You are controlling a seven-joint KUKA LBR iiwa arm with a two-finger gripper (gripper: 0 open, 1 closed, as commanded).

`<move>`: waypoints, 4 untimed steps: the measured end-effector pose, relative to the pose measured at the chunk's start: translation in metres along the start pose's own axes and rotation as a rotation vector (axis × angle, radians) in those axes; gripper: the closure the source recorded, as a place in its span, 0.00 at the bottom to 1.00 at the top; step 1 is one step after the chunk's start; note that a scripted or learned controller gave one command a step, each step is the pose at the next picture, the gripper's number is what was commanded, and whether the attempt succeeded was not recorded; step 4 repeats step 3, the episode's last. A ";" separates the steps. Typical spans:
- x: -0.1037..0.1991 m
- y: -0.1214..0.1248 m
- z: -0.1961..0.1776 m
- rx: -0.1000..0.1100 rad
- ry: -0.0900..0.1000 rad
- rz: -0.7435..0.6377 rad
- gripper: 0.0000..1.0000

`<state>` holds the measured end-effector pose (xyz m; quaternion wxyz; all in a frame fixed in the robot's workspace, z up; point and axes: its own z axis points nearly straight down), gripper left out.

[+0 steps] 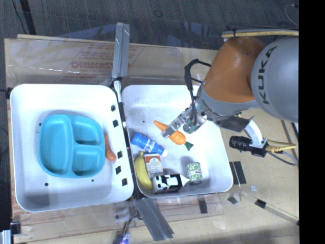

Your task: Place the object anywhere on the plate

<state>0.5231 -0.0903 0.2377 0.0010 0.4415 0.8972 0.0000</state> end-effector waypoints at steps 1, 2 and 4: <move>0.052 0.106 0.021 0.003 0.003 0.008 1.00; 0.125 0.134 0.046 0.003 0.003 -0.175 1.00; 0.125 0.134 0.046 0.003 0.003 -0.174 0.00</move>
